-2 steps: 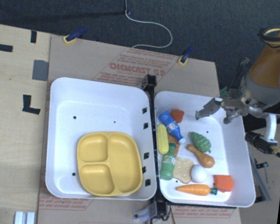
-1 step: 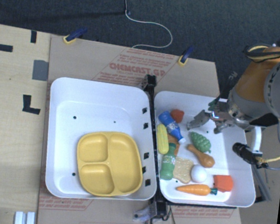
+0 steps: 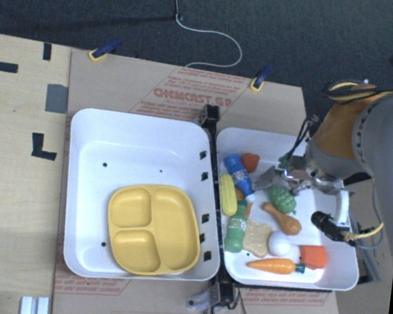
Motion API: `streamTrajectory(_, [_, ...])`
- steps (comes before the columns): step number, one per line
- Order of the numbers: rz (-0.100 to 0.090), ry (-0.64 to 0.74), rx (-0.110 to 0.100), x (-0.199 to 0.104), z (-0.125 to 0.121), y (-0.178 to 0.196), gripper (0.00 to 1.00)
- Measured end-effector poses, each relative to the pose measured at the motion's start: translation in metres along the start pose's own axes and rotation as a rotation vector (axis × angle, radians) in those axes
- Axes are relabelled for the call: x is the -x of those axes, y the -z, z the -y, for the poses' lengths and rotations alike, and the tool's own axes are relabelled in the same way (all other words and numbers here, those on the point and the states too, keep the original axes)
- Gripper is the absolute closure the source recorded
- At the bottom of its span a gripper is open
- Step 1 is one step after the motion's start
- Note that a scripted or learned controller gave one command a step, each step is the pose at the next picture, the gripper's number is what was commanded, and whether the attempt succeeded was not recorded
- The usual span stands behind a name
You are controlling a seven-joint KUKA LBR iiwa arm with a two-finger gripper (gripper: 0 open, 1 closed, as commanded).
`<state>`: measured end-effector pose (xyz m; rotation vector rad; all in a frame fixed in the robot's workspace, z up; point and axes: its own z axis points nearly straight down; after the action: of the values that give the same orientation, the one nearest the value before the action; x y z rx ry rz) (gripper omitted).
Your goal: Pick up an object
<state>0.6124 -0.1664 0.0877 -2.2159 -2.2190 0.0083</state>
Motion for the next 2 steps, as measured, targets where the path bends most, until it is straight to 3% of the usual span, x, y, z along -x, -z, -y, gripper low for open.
streamTrajectory(1, [0.000, 0.001, 0.004, -0.001, -0.002, 0.013, 1.00])
streamTrajectory(2, [0.000, 0.000, 0.009, 0.000, -0.001, 0.055, 1.00])
